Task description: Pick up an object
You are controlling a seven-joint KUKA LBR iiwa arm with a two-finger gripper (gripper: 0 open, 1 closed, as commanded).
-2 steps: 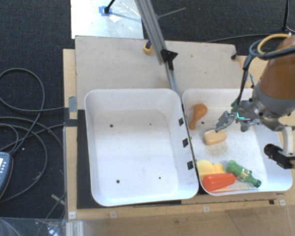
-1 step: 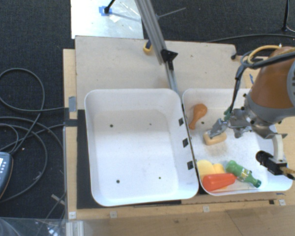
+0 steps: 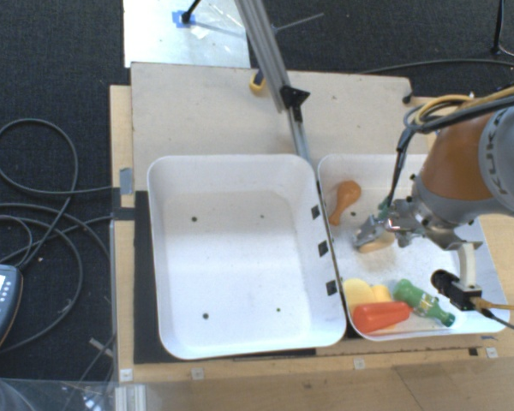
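Over the right bin (image 3: 338, 171), the gripper (image 3: 370, 229) is lowered onto a pale object (image 3: 378, 243) in the middle; whether the jaws are closed cannot be told. The grasp step is judged under way; a firm closure and lift are needed next.

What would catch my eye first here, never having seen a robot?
Probably the grey and orange arm reaching in from the right, its gripper low over a pale object in the right bin. Next, the bright toys at that bin's near edge: a red pepper, a green bottle, something yellow.
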